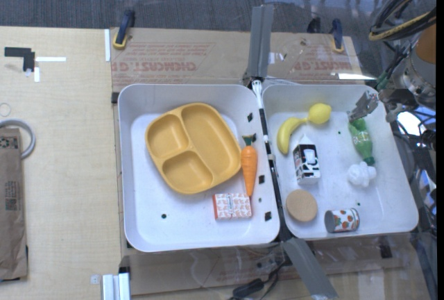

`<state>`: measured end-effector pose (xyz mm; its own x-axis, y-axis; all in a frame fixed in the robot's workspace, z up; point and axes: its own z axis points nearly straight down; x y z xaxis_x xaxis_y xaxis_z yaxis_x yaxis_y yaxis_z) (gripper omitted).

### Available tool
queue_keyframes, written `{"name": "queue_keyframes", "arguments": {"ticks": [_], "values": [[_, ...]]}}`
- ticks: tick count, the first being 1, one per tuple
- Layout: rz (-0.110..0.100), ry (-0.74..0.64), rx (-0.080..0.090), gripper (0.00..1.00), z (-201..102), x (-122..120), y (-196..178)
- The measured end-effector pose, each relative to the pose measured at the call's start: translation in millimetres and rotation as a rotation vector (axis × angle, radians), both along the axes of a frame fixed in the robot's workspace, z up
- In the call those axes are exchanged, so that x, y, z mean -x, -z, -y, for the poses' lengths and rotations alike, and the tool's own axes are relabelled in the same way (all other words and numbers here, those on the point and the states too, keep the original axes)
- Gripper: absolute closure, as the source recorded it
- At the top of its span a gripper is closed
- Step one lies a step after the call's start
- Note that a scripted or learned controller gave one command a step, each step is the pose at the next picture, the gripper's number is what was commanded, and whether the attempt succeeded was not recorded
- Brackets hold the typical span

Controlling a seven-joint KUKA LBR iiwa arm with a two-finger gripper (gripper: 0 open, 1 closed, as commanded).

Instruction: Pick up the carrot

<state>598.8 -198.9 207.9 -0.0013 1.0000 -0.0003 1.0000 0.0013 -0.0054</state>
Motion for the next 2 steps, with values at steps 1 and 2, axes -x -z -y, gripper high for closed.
{"name": "queue_keyframes", "arguments": {"ticks": [1, 2], "values": [[-0.004, -0.002, 0.001, 1.00, 0.7, -1.0, -5.4], [0.000, 0.141, 0.003, 1.00, -31.7, -22.7, -98.3]]}}
